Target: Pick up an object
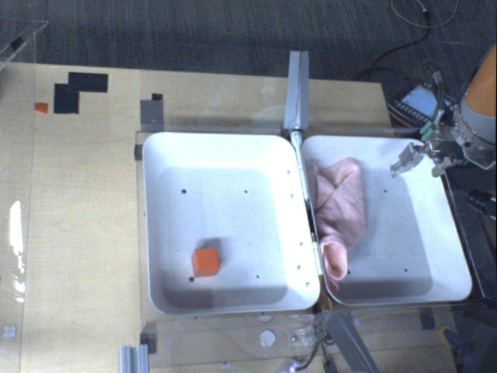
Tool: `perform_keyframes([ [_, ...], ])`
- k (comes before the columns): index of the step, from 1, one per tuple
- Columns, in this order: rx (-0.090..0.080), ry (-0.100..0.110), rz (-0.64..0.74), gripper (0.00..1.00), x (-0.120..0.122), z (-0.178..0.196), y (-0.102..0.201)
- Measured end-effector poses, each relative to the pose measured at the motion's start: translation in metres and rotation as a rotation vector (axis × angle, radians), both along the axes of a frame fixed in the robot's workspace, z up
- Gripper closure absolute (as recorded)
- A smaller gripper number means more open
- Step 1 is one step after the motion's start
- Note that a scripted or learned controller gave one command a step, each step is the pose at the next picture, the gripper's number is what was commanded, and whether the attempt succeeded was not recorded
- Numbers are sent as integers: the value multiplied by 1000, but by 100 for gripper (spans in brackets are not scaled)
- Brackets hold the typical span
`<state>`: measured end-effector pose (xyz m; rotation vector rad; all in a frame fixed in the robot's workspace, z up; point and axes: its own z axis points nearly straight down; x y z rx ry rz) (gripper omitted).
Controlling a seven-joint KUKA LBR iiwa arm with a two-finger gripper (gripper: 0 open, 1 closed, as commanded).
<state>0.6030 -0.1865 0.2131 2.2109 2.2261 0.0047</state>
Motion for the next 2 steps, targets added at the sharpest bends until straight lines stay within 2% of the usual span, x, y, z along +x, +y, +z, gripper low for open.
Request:
perform_keyframes([
  [1, 0, 1, 129, 0, 41, -113, 56],
  [2, -4, -13, 281, 0, -8, -121, 63],
])
